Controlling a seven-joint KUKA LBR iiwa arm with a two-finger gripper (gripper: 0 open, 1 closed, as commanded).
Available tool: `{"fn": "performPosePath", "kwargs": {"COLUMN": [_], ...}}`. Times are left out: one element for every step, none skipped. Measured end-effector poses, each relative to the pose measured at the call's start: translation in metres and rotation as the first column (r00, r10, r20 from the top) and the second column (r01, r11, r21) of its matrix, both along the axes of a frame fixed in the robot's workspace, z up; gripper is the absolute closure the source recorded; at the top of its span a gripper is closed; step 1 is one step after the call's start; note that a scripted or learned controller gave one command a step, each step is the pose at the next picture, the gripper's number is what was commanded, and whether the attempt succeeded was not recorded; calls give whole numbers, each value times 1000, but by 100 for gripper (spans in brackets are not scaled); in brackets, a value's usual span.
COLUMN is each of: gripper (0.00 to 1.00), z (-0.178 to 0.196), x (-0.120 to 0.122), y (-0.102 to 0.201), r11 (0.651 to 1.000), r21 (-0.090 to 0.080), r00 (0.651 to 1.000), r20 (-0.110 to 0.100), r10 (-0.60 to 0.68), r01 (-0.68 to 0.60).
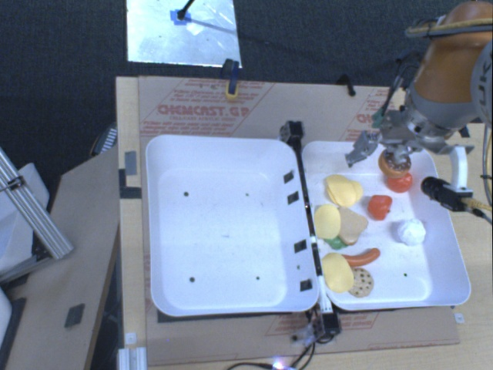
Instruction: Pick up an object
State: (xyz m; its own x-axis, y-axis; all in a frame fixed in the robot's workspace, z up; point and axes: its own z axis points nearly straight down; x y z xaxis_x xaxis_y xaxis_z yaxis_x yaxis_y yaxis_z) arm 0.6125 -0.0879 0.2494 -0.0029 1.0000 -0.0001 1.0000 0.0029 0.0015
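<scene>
The right white bin (451,280) holds several toy foods. An orange-red round piece (397,177) lies near its back edge. My gripper (382,153) hangs just above that piece and a little to its left, below the grey wrist and orange band. Whether it touches the piece is unclear. Further forward lie a yellow piece (343,190), a small red piece (379,205), a white ball (410,231), a tan slice (355,226), a red sausage (360,257) and a speckled cookie (360,283).
The left white bin (223,222) sits beside the right one, with a black clipped divider (304,206) between them. A black cylinder (441,193) juts over the right bin's right rim. Two more yellow pieces (327,222) (337,272) lie against the divider.
</scene>
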Motion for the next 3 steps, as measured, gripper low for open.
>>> {"fn": "performPosePath", "kwargs": {"gripper": [0,0,100], "z": [-109,-154,-142], "x": [-87,-111,-108], "y": [-8,0,-1], "r11": [1000,1000,1000], "r21": [3,-15,-15], "r00": [1000,1000,1000], "r20": [-15,26,31], "r10": [-5,-2,-4], "r01": [5,2,5]}}
